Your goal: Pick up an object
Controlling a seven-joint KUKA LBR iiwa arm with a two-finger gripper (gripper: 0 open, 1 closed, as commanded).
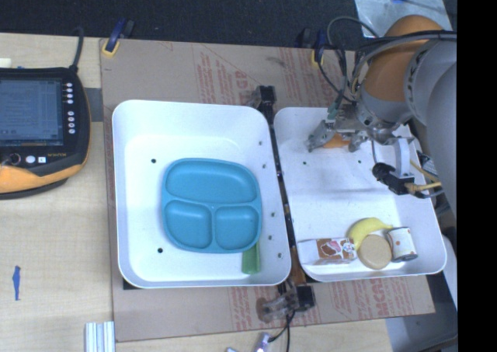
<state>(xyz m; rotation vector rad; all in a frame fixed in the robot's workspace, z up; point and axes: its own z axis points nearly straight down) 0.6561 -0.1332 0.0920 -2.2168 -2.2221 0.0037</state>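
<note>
1. Near edge, right bin [435, 269]: cluster of small items against the front wall. Brown-and-white packet [332, 249] lying flat at left; tan round disc [375, 252] touching a yellow rounded piece [368, 228] behind it; small white cup-like item with red trim [401, 242] at right. All candidates for the pick; none lifted.
2. Near edge, left bin [128, 187]: green strip [251, 259] lying against the front right corner, just beside the blue divided tray [211, 204], which rests flat in the middle of the bin, three compartments up.
3. Counter [54, 265], left side: black-and-orange control pendant [39, 129] with lit screen, well apart from both bins.
4. Far end, right bin: hand [335, 134] low over the back left corner, arm [411, 71] entering from the right. Possibly a small orange scrap beneath the tips; too blurred to confirm. Cannot tell whether released or clenched; nothing seen between the tips.
5. Step in hand, judged: search for a grasp, not yet made. Hand well apart from the front cluster.
6. Advice for a clean pick: choose the item at the edge of the cluster, likely the white cup, to avoid nudging neighbours; descend straight, tips straddling the item, clear of the bin wall; close fully before lifting.
</note>
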